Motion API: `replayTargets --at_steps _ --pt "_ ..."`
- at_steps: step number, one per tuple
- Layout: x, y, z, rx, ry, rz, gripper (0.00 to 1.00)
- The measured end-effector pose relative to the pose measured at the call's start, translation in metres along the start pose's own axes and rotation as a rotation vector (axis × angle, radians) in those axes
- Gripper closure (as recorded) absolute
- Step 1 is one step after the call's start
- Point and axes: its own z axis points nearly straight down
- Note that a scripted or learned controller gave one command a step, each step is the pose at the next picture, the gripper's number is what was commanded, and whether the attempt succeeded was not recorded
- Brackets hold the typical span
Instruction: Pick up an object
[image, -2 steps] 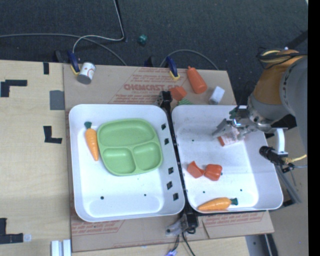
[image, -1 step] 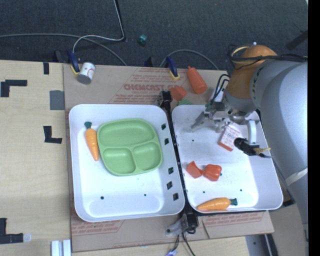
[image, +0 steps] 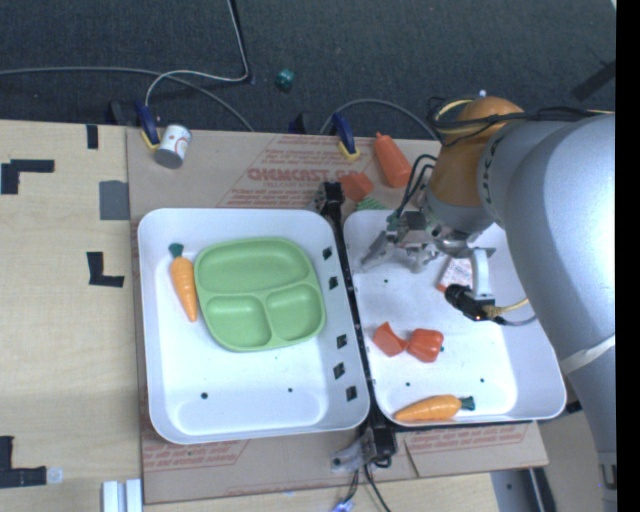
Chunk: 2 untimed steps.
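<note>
Gripper (image: 400, 250) w/ its two metal fingers hangs over the far-left part of the right shallow white bin (image: 520, 385), fingers spread apart w/ nothing between them, tips just above the bin floor near the centre divider. Starting at the near edge of that bin: an orange plastic carrot w/ a green stub (image: 433, 407) lies flat along the front wall. Farther in, approx mid-bin, a red-orange plastic pepper piece (image: 424, 344) sits touching a smaller orange-red chunk (image: 388, 339) on its left; both are apart from the gripper, nearer the camera than it. A black connector w/ yellowish cable (image: 474, 303) hangs off the wrist area at the right. In the left shallow white bin (image: 240, 415) a green three-compartment plastic plate (image: 260, 292) sits mid-bin, and a second orange plastic carrot w/ green top (image: 183, 283) lies just beside the plate's left edge. Beyond the bins, on the brown cardboard sheet (image: 260, 180): an orange-red cone-like toy (image: 391, 160) behind the right bin, a small white cylinder (image: 172, 145) at far left, and two blue-yellow clamps (image: 347, 138) at the back edge. Grey arm w/ orange band (image: 465, 165) comes in from the right.
</note>
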Motion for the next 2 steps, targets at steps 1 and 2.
replayTargets --at_steps 1,2 --pt "0.0032 0.0111 0.0005 0.001 0.000 0.000 0.00" --pt "0.0011 0.0101 0.0003 0.000 -0.001 0.000 0.00"
